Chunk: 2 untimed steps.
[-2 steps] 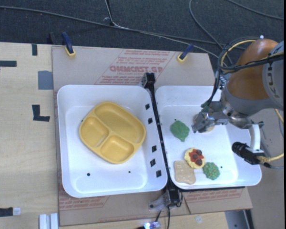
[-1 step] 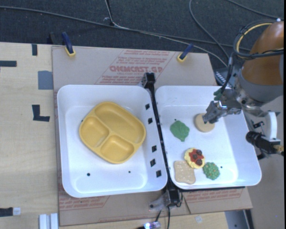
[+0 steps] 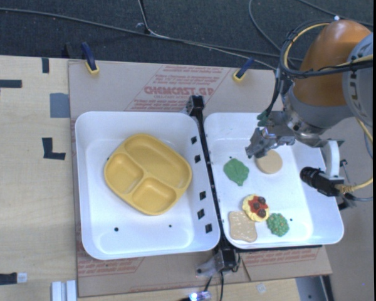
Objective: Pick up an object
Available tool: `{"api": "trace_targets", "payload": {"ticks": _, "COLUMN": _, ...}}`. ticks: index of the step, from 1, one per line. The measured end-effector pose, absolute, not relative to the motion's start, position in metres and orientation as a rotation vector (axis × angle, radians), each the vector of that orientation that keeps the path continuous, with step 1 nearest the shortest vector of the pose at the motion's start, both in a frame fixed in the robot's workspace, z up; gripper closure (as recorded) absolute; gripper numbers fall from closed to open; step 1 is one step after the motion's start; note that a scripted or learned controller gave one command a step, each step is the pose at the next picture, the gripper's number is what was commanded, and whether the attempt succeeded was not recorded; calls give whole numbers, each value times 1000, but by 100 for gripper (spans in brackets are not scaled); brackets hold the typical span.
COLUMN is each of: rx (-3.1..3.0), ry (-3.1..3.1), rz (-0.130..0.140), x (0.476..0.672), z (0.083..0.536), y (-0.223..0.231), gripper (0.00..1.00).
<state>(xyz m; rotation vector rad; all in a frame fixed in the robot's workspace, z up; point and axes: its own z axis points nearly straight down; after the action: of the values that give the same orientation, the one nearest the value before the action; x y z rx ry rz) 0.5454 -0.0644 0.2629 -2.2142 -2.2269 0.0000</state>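
In the right bin (image 3: 313,231) lie several toy food pieces: a green leafy piece (image 3: 237,170), a tan round cookie (image 3: 270,163), a yellow piece with red topping (image 3: 255,207), a beige cracker (image 3: 242,227) and a small green broccoli (image 3: 277,224). My gripper (image 3: 262,144) hangs low over the bin's upper middle, just left of and above the tan cookie, to the right of the green leafy piece. I see nothing held between its fingers.
The left bin (image 3: 94,231) holds a yellow divided plate (image 3: 148,173). A black divider (image 3: 202,168) runs between the bins. A black fitting (image 3: 318,179) with cables sits at the right bin's right rim. Cables loop across the dark floor behind the bench.
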Motion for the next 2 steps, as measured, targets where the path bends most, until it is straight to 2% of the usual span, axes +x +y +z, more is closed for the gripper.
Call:
{"api": "trace_targets", "payload": {"ticks": 1, "rx": -2212, "ry": -2226, "rz": 3, "x": 556, "z": 242, "y": -9, "gripper": 100}}
{"api": "trace_targets", "payload": {"ticks": 2, "rx": -2213, "ry": -2228, "rz": 1, "x": 576, "z": 232, "y": 48, "gripper": 100}}
